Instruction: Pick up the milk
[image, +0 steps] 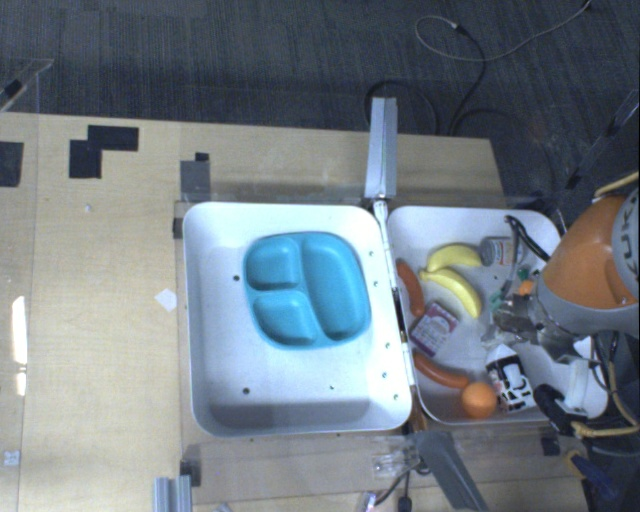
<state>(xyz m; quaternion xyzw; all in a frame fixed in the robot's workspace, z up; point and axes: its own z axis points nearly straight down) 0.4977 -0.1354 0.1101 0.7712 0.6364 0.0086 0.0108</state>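
Observation:
The milk (511, 384) is a small white carton with black patches. It lies near the front edge of the right bin (448, 410), next to an orange (479, 400). My gripper (507, 322) hangs low over the right side of that bin, just behind the carton in the view, between it and the bananas (452, 278). The grey wrist and the orange band (592, 262) hide part of the bin's right side. I see nothing held in the gripper.
The right bin also holds a purple packet (434, 328), two red sausages (441, 373), and a grey can (494, 250) at the back. In the left bin (215, 300) lies a blue divided plate (305, 288). A metal post (380, 150) stands behind the bins.

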